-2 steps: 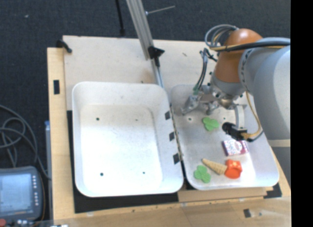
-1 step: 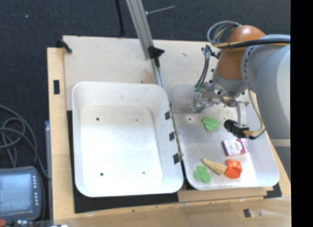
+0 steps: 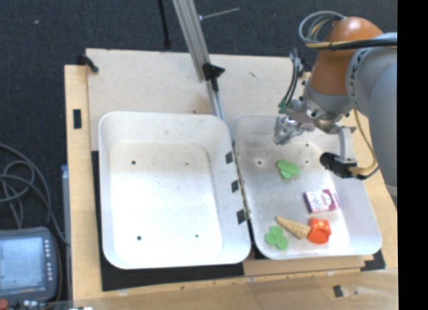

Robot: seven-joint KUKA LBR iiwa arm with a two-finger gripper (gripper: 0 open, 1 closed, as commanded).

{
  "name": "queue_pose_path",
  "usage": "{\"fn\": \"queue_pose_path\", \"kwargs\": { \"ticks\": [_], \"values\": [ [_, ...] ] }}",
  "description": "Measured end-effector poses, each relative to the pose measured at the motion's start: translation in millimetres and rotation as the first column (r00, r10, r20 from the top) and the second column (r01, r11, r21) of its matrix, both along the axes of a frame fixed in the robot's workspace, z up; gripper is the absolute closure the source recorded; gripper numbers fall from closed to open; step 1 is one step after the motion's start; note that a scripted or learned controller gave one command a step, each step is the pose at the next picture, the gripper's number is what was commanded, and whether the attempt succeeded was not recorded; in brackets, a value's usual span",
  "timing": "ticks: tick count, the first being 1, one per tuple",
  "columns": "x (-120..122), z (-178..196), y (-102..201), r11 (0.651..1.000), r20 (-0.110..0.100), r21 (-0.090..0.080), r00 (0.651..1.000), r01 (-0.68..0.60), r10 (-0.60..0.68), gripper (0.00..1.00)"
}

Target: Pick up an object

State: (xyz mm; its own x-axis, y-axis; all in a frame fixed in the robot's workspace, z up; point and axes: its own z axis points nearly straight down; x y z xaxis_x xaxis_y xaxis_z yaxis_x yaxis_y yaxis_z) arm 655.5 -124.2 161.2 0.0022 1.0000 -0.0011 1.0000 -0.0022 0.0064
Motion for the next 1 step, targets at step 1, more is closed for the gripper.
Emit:
{"fn": "queue_pose_path", "kwargs": {
  "ticks": [1],
  "values": [
    [-1.1, 56.3, 9.1, 1.000, 0.001, 0.001, 1.000, -0.005, 0.005, 1.00]
  ]
}}
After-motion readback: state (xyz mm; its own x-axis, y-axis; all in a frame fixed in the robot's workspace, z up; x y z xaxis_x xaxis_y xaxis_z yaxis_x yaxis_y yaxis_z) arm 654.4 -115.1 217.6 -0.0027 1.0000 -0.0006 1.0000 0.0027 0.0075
